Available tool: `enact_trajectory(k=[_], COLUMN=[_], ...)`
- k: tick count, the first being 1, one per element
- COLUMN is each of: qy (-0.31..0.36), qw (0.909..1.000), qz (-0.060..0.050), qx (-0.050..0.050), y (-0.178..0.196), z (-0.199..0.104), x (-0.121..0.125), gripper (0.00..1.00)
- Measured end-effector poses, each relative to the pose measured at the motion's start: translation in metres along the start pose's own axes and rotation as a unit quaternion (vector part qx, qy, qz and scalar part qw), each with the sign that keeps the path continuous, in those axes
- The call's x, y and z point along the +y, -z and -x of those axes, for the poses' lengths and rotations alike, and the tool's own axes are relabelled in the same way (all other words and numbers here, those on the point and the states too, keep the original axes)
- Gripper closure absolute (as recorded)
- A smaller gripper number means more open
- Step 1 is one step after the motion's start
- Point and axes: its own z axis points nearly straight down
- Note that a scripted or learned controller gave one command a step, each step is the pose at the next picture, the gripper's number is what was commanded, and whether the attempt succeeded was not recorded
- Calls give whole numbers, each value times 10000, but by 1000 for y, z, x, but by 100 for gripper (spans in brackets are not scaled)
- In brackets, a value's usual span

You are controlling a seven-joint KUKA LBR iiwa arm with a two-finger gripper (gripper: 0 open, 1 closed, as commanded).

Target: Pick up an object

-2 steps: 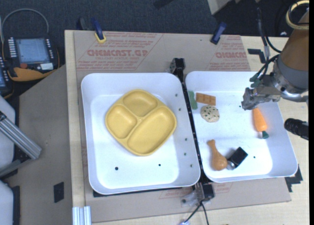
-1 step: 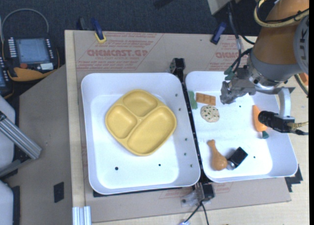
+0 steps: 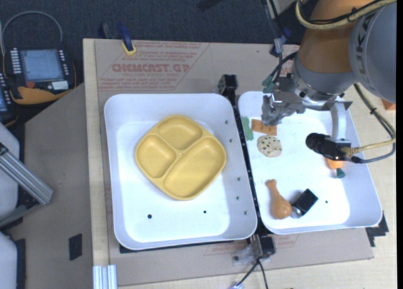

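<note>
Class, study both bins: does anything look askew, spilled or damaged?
Nothing looks spilled or damaged. The yellow divided plate lies flat but turned askew to the walls of the left bin. The small items in the right bin, like the cookie, lie scattered.

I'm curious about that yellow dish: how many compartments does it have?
3. The yellow dish in the left bin has two smaller sections toward the back, upper right and left, and one larger section at the front right. None looks hidden.

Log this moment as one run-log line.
arm: over right bin | gripper: above cookie | yellow plate: left bin
</note>
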Motion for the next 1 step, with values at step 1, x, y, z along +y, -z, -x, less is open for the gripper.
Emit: enact_trajectory(k=[1], qy=[16], qw=[10000], qz=[-2], qx=[3], y=[-17], z=[-47], x=[13], gripper=[100])
